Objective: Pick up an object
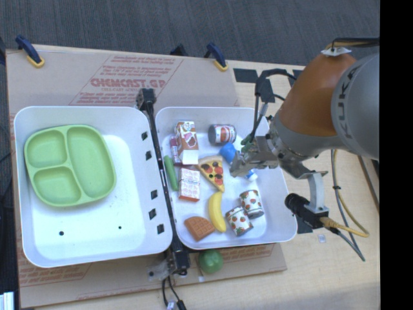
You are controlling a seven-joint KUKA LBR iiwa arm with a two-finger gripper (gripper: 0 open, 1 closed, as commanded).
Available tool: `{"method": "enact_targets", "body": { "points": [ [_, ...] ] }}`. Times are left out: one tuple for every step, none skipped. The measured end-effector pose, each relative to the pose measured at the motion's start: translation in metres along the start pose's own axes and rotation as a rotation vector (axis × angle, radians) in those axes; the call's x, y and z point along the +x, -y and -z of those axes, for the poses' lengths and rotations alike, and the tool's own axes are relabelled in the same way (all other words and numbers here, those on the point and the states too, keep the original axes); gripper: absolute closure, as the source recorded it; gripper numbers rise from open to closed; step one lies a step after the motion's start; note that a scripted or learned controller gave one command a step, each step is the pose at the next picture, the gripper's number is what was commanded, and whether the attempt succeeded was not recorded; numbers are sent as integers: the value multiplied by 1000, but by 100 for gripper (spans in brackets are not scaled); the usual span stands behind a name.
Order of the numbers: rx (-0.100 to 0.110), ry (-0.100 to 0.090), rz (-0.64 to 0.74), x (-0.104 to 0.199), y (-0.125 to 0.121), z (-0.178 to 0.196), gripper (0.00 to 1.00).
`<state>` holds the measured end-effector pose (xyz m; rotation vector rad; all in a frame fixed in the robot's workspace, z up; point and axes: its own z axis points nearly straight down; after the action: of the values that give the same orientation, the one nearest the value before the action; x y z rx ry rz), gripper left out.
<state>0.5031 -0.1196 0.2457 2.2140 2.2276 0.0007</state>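
The gripper [247,165] hangs low inside the right bin [277,231], close to that bin's right wall, and whether it is parted or closed cannot be told, since the wrist hides it.

Left of the right bin sits the left bin [84,237], which carries a green divided plate [70,165] with three wells in its far-left part. Black clips [157,166] run down the seam where the two bins meet.

Inside the right bin, nearest that seam, a green bean-like toy [170,172] lies lengthwise along the left wall. Beside it are a tall carton [186,135] and a flat red-and-white packet [190,184]. A brown waffle-like piece [199,227] lies at the bin's near-left corner. A pizza slice [213,171] points toward the near edge, and a banana [217,211] lies with its long axis running from far to near. A small can [222,134] lies on its side at the far wall. A blue object [228,152] lies just beside the gripper, on its left. Two printed cups [245,212] rest just on the near side of the gripper.

A green round toy [210,261] lies on the worktop [335,270], outside the right bin's near edge.
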Motion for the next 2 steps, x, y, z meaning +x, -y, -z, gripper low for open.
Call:
{"method": "enact_targets", "body": {
  "points": [
    [1, 0, 0, 0, 0, -1, 0],
    [4, -1, 1, -5, 27, -112, 0]
  ]
}}
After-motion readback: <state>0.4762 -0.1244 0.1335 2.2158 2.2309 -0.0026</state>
